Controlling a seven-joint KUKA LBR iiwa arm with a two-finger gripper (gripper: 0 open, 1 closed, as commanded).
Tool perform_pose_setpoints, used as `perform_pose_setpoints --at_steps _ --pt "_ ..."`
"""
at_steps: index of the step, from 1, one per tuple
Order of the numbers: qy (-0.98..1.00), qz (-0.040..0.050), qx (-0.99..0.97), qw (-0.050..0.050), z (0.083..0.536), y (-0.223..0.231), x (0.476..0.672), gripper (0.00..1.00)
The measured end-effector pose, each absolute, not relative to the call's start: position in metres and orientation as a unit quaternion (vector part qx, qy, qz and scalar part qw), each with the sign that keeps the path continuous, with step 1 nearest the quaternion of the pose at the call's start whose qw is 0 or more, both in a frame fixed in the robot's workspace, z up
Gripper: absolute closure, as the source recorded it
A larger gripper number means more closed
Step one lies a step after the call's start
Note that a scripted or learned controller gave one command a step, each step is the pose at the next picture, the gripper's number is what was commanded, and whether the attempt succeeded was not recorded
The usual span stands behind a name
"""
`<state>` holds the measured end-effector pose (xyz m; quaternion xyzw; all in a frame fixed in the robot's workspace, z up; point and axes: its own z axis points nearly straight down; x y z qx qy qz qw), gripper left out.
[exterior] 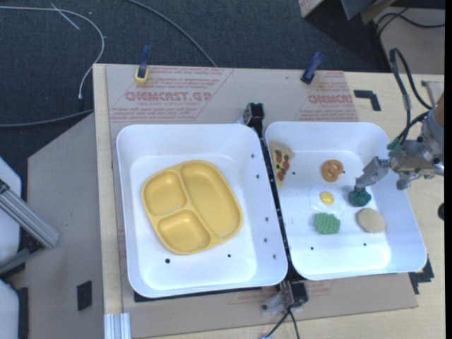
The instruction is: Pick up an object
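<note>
Five small food toys lie in my right bin [395, 256], and the gripper [361, 189] hangs over the green toy [359, 198], fingers' spread untellable, so I judge lowering and closing comes next.

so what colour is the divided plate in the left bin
Yellow: the divided plate shows plainly in the camera view, lying in the left bin.
</note>
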<state>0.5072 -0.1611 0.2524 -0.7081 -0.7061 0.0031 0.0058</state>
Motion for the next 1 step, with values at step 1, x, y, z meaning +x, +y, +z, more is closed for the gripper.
perform_pose_setpoints --at_steps 1 --pt "-0.707 0.0000 -0.707 0.001 0.2579 -0.1608 0.5095 0.00"
